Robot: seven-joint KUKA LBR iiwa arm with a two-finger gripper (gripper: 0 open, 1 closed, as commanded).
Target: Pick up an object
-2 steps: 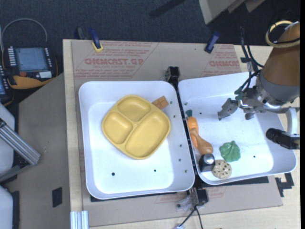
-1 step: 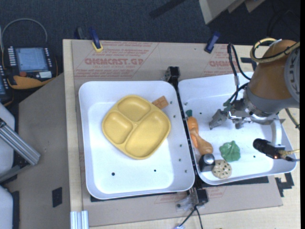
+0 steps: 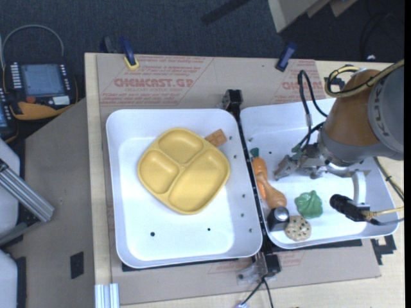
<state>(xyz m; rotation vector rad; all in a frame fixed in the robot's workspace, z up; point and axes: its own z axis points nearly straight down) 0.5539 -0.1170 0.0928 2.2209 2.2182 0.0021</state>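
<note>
In the right bin (image 3: 289,122), an orange carrot (image 3: 264,182) lies along the left wall. A green leafy piece (image 3: 309,203) sits to its right. A tan spotted cookie (image 3: 297,228) rests near the front wall, with a small black and silver round thing (image 3: 279,216) beside it. A tiny green bit (image 3: 255,152) lies at the carrot's far end. My gripper (image 3: 287,161) hangs over the bin's middle, right of the carrot and behind the green piece. It is open, and nothing is between its fingers.
The left bin (image 3: 128,191) holds a yellow divided plate (image 3: 184,170). A small brown block (image 3: 216,137) peeks out at the plate's far right edge. The grey arm with its orange band (image 3: 350,117) comes in over the right bin's back right.
</note>
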